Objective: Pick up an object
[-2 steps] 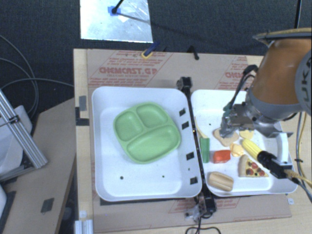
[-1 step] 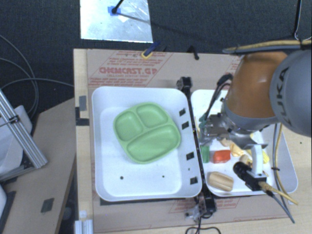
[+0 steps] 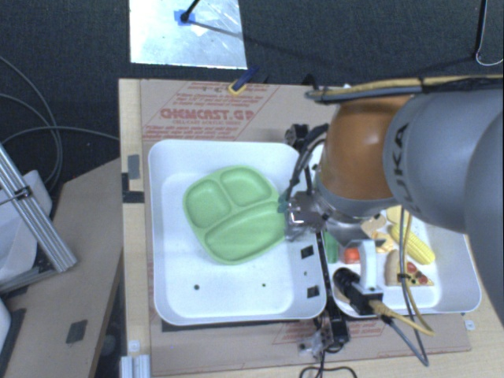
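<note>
A green divided plate (image 3: 234, 213) lies in the left white bin (image 3: 181, 290), tilted toward its right side. My gripper (image 3: 296, 214) hangs under the big grey arm with the orange band, right at the plate's right edge, over the wall between the two bins. The right bin (image 3: 465, 286) holds small toy foods: a yellow corn cob (image 3: 417, 246), a pizza slice (image 3: 415, 276), a red piece (image 3: 352, 253) and a green piece (image 3: 331, 250). The arm hides much of that bin.
The bins rest on a brown cardboard sheet (image 3: 206, 110). A shiny foil square (image 3: 187, 22) lies beyond it at the back. Cables (image 3: 403, 321) trail over the right bin's front edge. An aluminium frame (image 3: 35, 227) stands at the far left.
</note>
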Controlling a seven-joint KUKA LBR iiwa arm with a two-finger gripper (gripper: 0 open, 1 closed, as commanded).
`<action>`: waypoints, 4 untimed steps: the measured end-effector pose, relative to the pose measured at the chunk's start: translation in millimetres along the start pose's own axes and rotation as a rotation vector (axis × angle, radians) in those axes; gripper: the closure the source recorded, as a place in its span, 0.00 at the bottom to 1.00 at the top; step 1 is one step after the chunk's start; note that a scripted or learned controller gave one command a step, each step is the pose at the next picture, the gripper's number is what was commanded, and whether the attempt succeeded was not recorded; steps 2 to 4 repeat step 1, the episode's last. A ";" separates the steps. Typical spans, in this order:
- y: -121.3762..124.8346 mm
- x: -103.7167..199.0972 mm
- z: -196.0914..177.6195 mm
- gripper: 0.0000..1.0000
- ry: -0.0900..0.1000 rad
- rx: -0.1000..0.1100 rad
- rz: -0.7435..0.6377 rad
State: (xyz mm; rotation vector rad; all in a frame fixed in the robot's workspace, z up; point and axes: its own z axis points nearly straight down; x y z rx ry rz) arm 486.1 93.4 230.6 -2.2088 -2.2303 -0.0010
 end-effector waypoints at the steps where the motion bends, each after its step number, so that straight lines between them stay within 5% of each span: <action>1: 24.7 131.0 -72.1 1.00 0.006 -0.011 -0.008; 4: 24.7 131.0 -72.1 1.00 0.006 -0.011 -0.008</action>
